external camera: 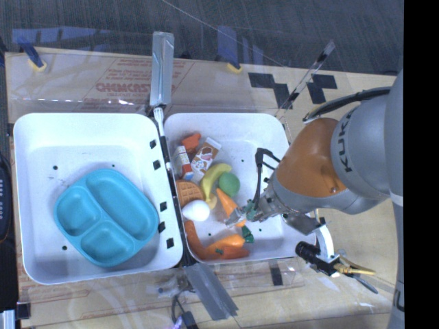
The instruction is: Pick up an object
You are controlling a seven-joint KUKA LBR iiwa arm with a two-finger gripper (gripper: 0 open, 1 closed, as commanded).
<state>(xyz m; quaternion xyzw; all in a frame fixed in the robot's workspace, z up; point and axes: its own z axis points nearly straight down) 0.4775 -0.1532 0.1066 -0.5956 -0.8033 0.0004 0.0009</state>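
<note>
The right bin (274, 132) holds a heap of toy food. In it lie a yellow banana (213, 176), a green round fruit (230, 184), a white egg (197, 211), a brown waffle (186, 190), an orange carrot (225, 201) and a long orange piece (226, 246) by the front wall. My gripper (245, 215) is down inside this bin, at the right edge of the heap, just right of the carrot and above the long orange piece. Its tip is small and partly lost among the toys. I see nothing clearly held.
The left bin (41, 136) holds a blue divided plate (106, 214). A red-and-white carton (204, 157) and a small can (182, 162) lie at the back left of the right bin. The grey and orange arm (322, 166) covers the bin's right wall.
</note>
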